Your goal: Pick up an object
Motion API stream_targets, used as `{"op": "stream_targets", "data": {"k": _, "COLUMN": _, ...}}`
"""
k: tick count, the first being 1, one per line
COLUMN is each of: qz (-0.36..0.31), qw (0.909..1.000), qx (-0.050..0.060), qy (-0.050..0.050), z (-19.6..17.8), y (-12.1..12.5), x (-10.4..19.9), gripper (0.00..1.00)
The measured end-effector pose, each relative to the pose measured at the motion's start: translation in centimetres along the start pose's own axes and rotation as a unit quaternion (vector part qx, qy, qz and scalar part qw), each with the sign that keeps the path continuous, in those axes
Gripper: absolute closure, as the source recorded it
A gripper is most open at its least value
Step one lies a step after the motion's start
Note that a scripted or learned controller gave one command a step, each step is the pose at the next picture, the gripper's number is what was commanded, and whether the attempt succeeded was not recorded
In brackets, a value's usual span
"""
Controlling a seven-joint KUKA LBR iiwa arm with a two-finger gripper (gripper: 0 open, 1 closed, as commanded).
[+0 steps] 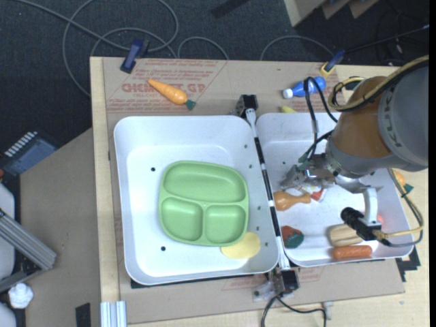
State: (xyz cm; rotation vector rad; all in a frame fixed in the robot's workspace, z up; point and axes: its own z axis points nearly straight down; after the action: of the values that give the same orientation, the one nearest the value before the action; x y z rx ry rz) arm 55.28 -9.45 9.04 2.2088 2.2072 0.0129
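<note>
You find the end effector (300, 176) low in the right bin (289, 125), close to the left wall; its state cannot be told from this view, nor can any object be confirmed in its hold. The nearest candidate is an orange, pear-shaped toy (294, 199), lying just below the end effector near the divider between bins. Judged by appearance, it is light, rigid moulded plastic with a smooth, rounded skin, so expect it to slip or roll; take it across the narrower neck rather than the bulb. Around it lie a red-and-green toy (293, 236), a tan bread-like piece (343, 234) and a sausage-shaped item (352, 252) along the near wall, well apart from the target. The bin wall beside the toy limits approach from that side. The left bin (129, 182) carries a green divided plate (203, 201) and a pale yellow piece (240, 246). On the tabletop (109, 94) beyond, a toy carrot (169, 91) rests.
</note>
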Motion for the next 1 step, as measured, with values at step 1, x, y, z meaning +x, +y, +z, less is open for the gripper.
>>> {"op": "stream_targets", "data": {"k": 1, "qz": -0.001, "qw": 1.0000, "qx": 0.003, "qy": 0.003, "z": 0.15, "y": 0.19, "x": -1.01, "gripper": 0.00}}
